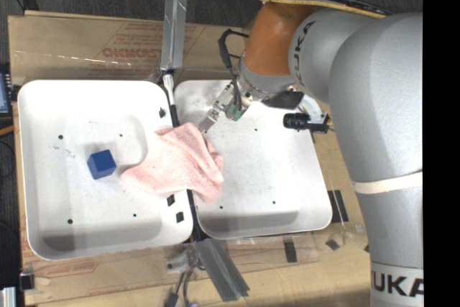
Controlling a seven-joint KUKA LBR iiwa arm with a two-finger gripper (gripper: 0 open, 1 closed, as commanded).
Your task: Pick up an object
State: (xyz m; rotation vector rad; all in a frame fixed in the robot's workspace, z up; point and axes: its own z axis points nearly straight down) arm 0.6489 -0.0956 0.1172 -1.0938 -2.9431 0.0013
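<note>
Grey and bulky, the arm (374,118) reached in from the right over the 2 white bins, the right bin (287,183) under its wrist and the left bin (43,154) beyond. Pink cloth (180,163) lay draped across the divider between them, its long axis running from the left bin floor up toward the jaws (219,111), which hung just above its upper right corner; whether they were released or clenched could not be told. Smallest, a blue cube (101,163) sat well left of the jaws, so the cloth looked the nearer pick.

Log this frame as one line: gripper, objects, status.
gripper: over right bin, at pink cloth edge | cloth: draped across both bins | blue cube: left bin | status: nothing seen held
</note>
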